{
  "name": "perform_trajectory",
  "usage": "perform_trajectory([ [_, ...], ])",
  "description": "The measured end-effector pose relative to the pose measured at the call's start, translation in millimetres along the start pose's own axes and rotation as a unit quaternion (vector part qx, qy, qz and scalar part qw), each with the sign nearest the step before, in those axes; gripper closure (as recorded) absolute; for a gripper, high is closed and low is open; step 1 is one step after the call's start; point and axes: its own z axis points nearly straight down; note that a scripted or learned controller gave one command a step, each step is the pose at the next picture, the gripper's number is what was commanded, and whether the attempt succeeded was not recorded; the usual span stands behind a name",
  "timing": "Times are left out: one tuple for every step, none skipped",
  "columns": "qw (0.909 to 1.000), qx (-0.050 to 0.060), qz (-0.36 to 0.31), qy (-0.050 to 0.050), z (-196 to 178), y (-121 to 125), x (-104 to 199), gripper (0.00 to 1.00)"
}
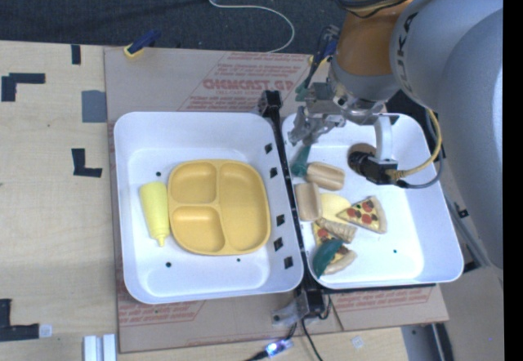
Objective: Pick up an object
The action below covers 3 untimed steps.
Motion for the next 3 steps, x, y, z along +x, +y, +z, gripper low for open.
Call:
perform_trajectory([
  [1.0,0.001,0.001,-0.001,8.0,5.6,46.9,1.0],
  [1.0,0.001,0.001,-0.001,11.5,-3.9,102.6,1.0],
  [1.0,0.001,0.003,-0.001,11.4,3.9,105.9,1.0],
])
